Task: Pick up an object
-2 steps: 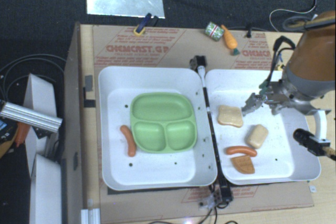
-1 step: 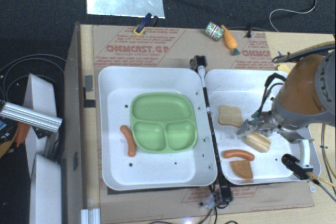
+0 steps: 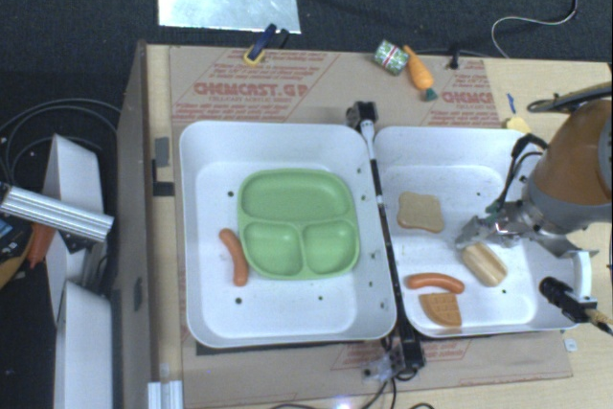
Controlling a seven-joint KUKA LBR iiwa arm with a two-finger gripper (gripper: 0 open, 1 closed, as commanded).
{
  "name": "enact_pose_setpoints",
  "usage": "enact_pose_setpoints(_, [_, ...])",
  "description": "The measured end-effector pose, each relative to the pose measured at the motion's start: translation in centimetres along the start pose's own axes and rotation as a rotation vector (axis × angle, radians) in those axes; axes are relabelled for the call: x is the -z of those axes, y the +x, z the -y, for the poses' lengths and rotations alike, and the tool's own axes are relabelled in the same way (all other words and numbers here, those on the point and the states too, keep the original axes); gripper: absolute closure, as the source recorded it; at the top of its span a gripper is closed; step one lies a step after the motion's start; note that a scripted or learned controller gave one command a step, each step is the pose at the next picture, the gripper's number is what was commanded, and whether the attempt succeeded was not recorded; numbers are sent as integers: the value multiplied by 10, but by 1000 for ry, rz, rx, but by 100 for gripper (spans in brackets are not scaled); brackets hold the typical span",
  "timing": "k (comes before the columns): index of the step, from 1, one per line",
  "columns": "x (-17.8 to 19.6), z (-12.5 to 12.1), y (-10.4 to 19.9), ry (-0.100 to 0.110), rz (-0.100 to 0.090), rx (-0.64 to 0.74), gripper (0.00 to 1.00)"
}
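My gripper [image 3: 488, 233] hangs low in the right bin [image 3: 450, 141], at the end of the orange-banded arm [image 3: 575, 168] coming in from the right. Just below it lies a tan bread roll [image 3: 485, 265], close to it or touching it; I cannot tell which. A slice of toast [image 3: 421, 212] lies to the gripper's left. Nearer the front wall lie an orange sausage [image 3: 435, 282] and a brown cracker [image 3: 442, 308].
The left bin [image 3: 268, 137] holds a green divided plate [image 3: 297, 223] with a second sausage [image 3: 234, 257] beside it. Behind the bins, on the cardboard, lie a toy carrot [image 3: 420, 70], a small can [image 3: 391, 56] and a yellow-and-blue clip [image 3: 261, 45].
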State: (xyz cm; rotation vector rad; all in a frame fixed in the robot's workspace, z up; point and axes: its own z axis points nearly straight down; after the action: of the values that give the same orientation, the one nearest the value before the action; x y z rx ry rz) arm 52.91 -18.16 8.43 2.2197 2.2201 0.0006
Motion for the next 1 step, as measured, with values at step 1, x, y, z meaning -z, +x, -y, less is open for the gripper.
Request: enact_pose_setpoints(1, [0,-52,59,-1,-2,4,0])
